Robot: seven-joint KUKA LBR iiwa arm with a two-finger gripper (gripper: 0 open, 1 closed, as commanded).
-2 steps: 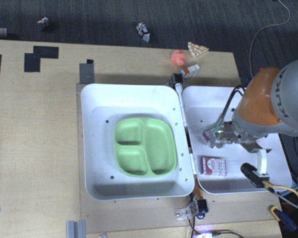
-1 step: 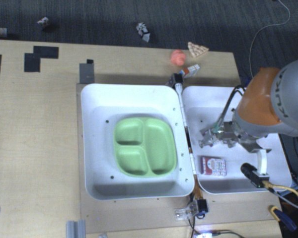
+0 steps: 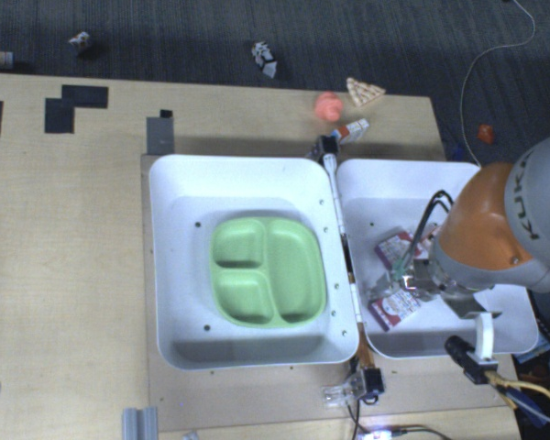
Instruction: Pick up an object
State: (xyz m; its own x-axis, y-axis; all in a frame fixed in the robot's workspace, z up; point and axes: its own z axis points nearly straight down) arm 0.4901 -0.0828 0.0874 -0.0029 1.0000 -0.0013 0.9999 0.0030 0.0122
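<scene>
Cables (image 3: 367, 388): a clear clip and wires lie on the bench at the near edge, between the two bins.
Arm (image 3: 495, 223): grey, with an orange band, it enters from the right and bends down over the right bin.
Gripper (image 3: 405, 278): low in the right bin, over the packets; whether it is released or clenched cannot be told, as the wrist hides that part.
Packets (image 3: 394, 308): small red-and-white packets lie in the right bin, one just below the gripper and another (image 3: 391, 245) just above it; nothing is seen gripped.
Right bin (image 3: 385, 186): white, shallow, touching the left bin along a shared rim.
Plate (image 3: 268, 269): pale green, three compartments, flat in the middle of the left bin.
Left bin (image 3: 179, 264): white, holding the plate.
Bench (image 3: 64, 273): light wood, with dark squares at its far left.
Far edge: a pink ball (image 3: 328, 106), a triangular piece (image 3: 365, 92) and a small tube (image 3: 353, 131) rest near the bins' far corners.
Floor (image 3: 183, 16): dark carpet with scattered small bits.
</scene>
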